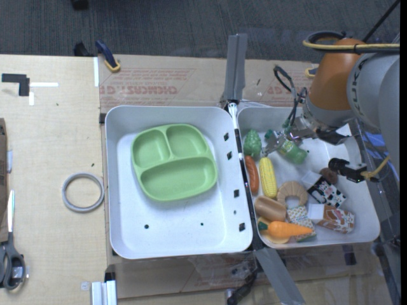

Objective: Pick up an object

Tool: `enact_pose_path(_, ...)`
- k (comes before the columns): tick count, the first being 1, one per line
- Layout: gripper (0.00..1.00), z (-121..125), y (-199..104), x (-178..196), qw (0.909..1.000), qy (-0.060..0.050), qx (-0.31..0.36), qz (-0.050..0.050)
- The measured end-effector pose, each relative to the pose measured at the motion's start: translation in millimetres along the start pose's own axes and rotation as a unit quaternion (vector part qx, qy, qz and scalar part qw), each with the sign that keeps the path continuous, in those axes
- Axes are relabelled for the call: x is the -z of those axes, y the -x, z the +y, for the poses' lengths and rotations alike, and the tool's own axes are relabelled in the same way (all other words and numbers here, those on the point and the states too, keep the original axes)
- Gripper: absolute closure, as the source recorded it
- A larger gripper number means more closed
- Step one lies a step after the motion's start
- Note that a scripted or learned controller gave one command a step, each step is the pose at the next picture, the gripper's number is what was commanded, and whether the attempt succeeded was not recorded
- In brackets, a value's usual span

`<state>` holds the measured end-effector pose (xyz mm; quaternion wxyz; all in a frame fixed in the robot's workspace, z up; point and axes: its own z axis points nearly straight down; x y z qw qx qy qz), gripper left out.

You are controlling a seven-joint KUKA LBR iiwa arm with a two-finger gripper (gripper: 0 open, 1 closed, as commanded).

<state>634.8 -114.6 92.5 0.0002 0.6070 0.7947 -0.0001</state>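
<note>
My gripper point(280, 143) hangs low over the back left part of the right bin point(362, 234), reaching in from the right. A small green object point(295, 152) lies right at its tip, touching or nearly touching it. Just left of it is a green leafy toy vegetable point(252, 143). Further forward in the same bin lie a corn cob point(268, 176), an orange-red sausage point(252, 174), a tan bagel point(292, 194), a carrot point(289, 229), a black-and-white box point(328, 192) and a brown patterned box point(337, 219).
The left bin point(127, 234) holds a green divided plate point(175, 162). A metal clamp bar point(235, 68) stands behind the wall shared by the bins. On the bench at left lie a tape ring point(82, 191) and scissors point(11, 264).
</note>
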Motion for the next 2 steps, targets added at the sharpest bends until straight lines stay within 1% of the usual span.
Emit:
enact_pose_path(1,1.00,-0.1,1.6,9.8,1.0000,0.001,-0.002,-0.001)
enact_pose_path(2,1.00,39.0,-50.6,99.4,0.9996,0.000,-0.027,0.000)
